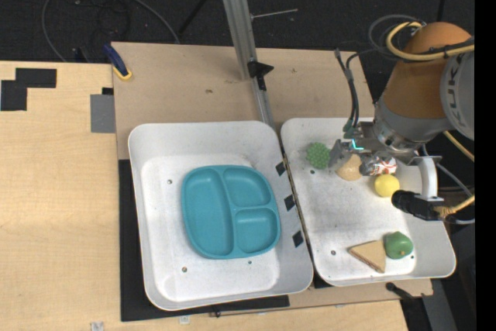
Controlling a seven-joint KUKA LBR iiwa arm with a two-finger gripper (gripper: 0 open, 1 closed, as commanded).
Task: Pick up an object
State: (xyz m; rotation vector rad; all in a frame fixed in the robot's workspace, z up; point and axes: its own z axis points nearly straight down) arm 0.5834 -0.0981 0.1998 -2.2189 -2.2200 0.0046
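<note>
Tool: I see the grey two-finger tool point(358, 153) low in the right white shallow bin point(335, 213), under the orange band of the arm. Whether it is released or clenched on something I cannot tell; the wrist covers it.

Nearest thing: a small beige rounded piece, maybe toy food point(349, 170), lies just under the tool tip, touching it or almost. I judge this is the object to take.

Neighbours: a green bumpy ball point(317, 154) is just left of it, a yellow smooth ball point(386, 184) just right, and a small red-and-white item point(382, 165) is between, half covered.

Handling: I judge the beige piece to be light, hard plastic and smooth, so it can slip or roll out of the pinch. I would close across its narrow middle, coming straight from above. The yellow ball will roll at a light touch.

Other candidates: a tan wedge like a bread slice point(369, 254) and a green round fruit point(398, 245) touch each other at the near right corner of this bin.

Left bin: the left white shallow bin point(151, 167) holds a teal divided plastic plate point(229, 210); it is flat and wide, hard to pinch.

Hidden: the tip of the tool and the contact with the beige piece; the real shape of the red-and-white item.

Unclear: a black part point(415, 205) at the bin's right edge; I cannot say what it is.
</note>
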